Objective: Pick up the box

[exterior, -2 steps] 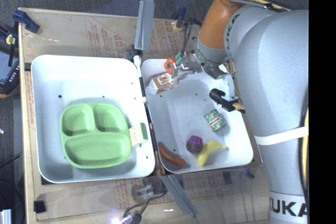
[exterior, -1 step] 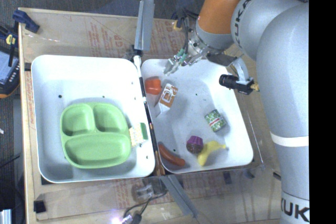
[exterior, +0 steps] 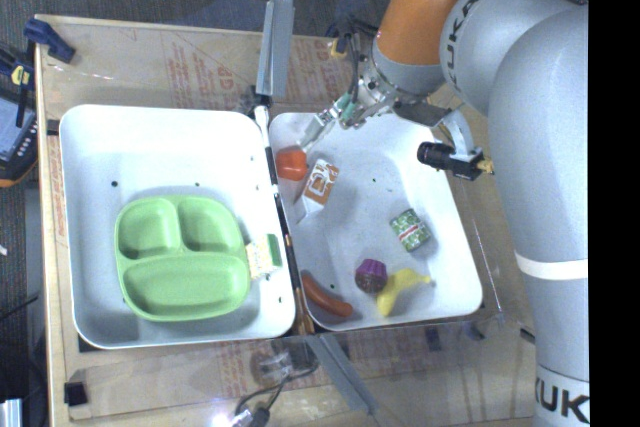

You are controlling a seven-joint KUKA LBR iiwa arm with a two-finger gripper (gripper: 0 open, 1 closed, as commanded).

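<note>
The box [exterior: 321,182] is seen in the right bin [exterior: 455,255], lying tilted near that bin's 10 o'clock corner. It is small, white and orange. A red-orange tomato [exterior: 291,163] is seen just beside it, at the box's 10 o'clock, close to the wall between the two bins.

The end effector [exterior: 330,121] is seen at 12 o'clock from the box, over the top edge of the right bin. It is apart from the box, and nothing is seen between its fingers. Whether the fingers are spread or closed cannot be told. The grey arm [exterior: 530,95] with its orange band [exterior: 425,0] comes in from 3 o'clock.

More things are seen in the right bin. A green and red packet [exterior: 410,229] lies toward 3 o'clock. A purple thing [exterior: 371,275] and a banana [exterior: 404,287] lie side by side near 6 o'clock, and they seem to touch. A red sausage [exterior: 326,296] lies at the 7 o'clock corner.

The left bin [exterior: 90,145] holds a green plate [exterior: 180,257] with three parts, set toward 6 o'clock. A small pale thing [exterior: 265,254] lies at the plate's 3 o'clock edge. Both bins rest on the table [exterior: 150,65].
</note>
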